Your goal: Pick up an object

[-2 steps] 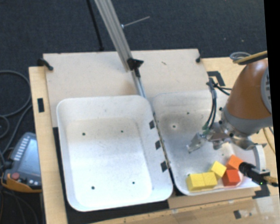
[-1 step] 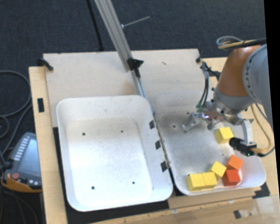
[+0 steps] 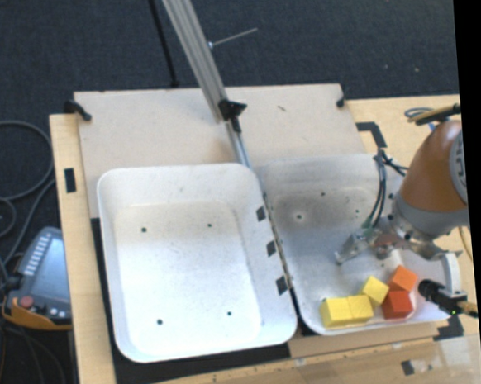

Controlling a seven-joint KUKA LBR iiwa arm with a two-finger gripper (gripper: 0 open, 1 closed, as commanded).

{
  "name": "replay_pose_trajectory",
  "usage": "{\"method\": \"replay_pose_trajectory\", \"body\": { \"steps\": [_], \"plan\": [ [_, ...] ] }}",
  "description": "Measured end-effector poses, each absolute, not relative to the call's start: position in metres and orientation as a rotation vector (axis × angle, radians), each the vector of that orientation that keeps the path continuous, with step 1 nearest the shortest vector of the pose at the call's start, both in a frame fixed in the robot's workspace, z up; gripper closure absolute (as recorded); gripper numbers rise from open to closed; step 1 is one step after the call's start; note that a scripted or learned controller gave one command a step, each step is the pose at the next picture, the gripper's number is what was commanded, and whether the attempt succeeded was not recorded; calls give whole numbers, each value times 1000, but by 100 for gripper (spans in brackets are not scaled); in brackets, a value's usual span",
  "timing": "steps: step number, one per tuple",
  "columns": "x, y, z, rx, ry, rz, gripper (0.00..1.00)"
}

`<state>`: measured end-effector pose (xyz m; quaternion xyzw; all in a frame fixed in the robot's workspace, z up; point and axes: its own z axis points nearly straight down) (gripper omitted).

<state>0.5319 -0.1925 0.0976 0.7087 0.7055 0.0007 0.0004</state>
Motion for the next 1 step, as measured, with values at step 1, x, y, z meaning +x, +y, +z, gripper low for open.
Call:
{"method": "replay_pose_trajectory", "body": {
  "steps": [1],
  "plan": [
    [558, -209, 98, 2215, 2221, 3, 0]
  ]
}}
